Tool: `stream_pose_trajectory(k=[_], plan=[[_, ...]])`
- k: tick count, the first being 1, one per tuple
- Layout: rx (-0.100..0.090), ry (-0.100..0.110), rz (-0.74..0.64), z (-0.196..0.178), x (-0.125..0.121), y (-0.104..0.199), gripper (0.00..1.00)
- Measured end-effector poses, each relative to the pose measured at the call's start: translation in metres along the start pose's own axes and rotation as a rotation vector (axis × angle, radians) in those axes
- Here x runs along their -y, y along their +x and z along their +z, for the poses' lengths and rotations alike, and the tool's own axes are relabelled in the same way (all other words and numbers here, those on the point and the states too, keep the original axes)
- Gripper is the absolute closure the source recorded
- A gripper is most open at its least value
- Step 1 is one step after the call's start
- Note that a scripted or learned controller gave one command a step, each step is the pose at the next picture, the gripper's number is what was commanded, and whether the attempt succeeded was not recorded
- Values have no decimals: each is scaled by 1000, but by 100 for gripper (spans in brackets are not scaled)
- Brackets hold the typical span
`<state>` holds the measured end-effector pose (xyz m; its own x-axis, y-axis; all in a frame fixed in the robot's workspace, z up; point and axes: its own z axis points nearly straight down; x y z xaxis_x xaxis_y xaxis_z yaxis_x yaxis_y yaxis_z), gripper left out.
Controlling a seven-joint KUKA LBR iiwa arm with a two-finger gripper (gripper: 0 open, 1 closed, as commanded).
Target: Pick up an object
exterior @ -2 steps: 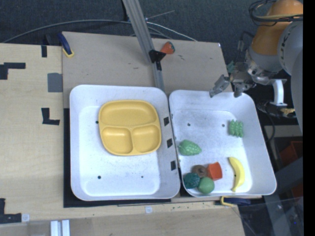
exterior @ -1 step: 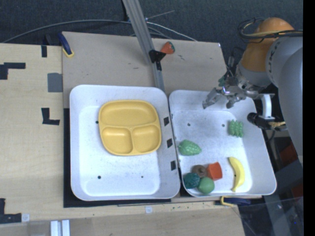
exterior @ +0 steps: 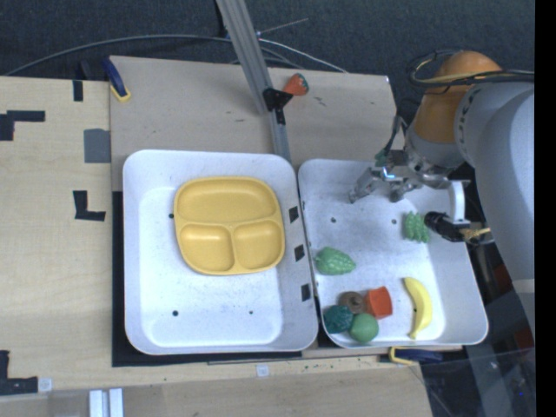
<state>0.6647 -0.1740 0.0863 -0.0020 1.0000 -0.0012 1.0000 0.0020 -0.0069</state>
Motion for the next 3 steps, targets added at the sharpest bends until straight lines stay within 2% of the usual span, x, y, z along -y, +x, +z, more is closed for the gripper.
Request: stream_pose_trajectory(k=[1, 2, 3], plan=[[1, -2, -2, -12, -1, 1, 100], [-1, -10, 0, -55, -3, 1, 100], [0, -14, 0, -116, -12, 1, 100]])
